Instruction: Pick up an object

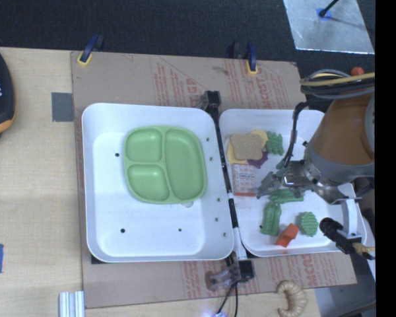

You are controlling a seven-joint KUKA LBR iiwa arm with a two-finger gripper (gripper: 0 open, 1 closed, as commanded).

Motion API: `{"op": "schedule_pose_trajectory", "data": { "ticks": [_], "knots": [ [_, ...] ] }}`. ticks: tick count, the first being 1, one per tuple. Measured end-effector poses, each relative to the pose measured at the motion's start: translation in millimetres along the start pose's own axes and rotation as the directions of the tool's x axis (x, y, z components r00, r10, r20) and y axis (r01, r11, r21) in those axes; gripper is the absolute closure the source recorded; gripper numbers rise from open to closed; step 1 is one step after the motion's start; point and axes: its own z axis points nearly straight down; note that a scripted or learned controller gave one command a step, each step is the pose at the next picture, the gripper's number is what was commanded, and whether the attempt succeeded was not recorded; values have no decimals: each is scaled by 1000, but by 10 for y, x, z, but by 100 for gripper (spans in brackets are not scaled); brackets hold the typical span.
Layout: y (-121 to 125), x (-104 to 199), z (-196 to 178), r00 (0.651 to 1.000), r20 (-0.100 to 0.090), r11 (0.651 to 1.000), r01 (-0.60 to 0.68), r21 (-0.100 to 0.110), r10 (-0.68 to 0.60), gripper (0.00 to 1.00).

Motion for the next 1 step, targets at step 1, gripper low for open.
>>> {"op": "schedule_pose_trajectory", "data": {
  "ticks": [1],
  "knots": [
    [-270, -138, 670, 1000, -1, 1000, 2, 2, -2, 0]
  ]
}}
